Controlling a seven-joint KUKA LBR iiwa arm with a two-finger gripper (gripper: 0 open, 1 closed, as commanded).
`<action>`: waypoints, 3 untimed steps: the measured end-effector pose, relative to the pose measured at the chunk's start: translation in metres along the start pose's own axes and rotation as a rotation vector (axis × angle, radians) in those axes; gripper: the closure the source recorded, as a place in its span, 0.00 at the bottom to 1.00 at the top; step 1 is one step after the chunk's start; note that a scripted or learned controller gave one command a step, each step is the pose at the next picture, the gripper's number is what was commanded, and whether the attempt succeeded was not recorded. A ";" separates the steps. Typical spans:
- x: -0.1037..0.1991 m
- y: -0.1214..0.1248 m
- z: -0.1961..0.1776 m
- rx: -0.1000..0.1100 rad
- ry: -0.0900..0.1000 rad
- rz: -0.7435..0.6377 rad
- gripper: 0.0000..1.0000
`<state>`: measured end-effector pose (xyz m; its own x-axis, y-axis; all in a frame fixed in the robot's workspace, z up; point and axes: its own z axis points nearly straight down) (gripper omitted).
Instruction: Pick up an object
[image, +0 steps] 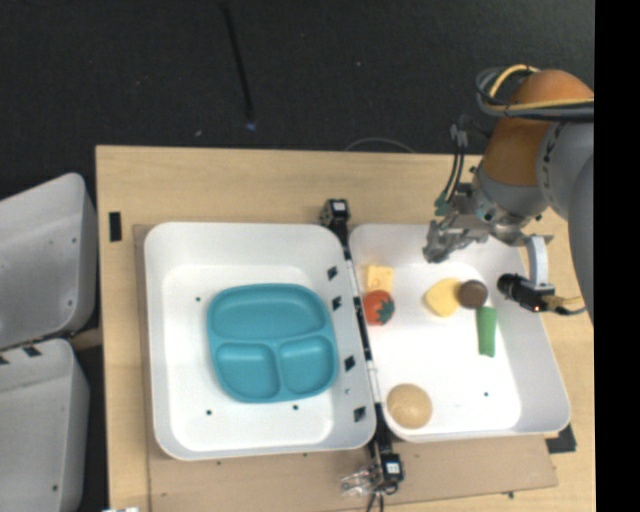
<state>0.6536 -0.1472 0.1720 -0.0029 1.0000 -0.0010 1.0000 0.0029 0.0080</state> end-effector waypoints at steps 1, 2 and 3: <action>-0.006 -0.005 -0.049 0.001 -0.001 0.003 1.00; -0.007 -0.004 -0.073 0.004 0.001 0.000 1.00; 0.054 -0.009 -0.079 0.007 0.002 -0.004 1.00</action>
<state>0.6433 -0.0928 0.2507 -0.0071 1.0000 0.0011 1.0000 0.0071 0.0010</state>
